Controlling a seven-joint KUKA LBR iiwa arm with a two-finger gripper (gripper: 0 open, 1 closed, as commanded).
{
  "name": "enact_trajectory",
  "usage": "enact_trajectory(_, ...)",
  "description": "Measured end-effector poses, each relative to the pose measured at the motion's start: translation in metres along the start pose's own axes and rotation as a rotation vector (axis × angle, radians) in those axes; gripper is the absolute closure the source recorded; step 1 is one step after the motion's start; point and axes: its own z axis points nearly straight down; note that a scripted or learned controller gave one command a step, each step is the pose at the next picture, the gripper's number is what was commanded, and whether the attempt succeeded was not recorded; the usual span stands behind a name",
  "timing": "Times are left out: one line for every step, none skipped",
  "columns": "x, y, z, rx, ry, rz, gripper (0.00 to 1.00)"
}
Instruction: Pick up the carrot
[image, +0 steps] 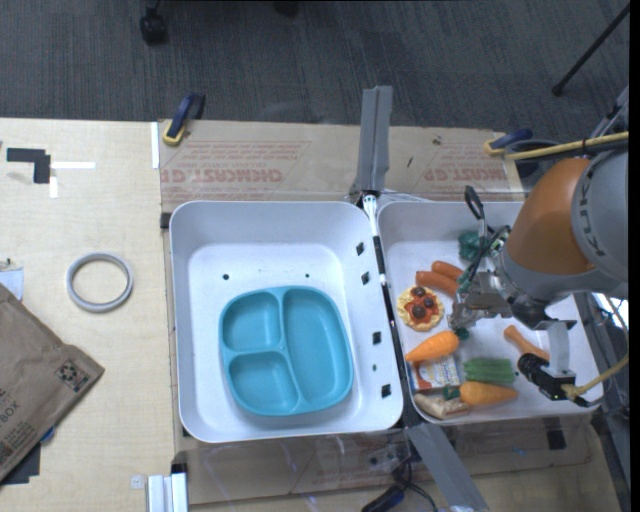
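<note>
Two orange carrots lie in the right bin. One carrot rests at the bin's left side, tilted up to the right. The other carrot lies near the front edge with its green top to the left. My gripper hangs low over the middle of the right bin, just above and to the right of the first carrot's thick end. I see nothing held in it. The arm's grey body and orange band hide the bin's right part.
Around the gripper lie a small toy pizza, red sausages, a green vegetable, a dark green piece, an orange piece and a packet. The left bin holds a blue divided plate. A tape roll lies on the bench.
</note>
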Motion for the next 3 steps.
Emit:
enact_trajectory(0.000, 0.000, 0.000, 0.000, 0.000, 0.000, 0.00)
enact_trajectory(0.006, -0.014, 0.008, -0.001, 0.001, 0.028, 0.00)
enact_trajectory(0.012, -0.045, 0.008, -0.002, 0.001, 0.161, 0.00)
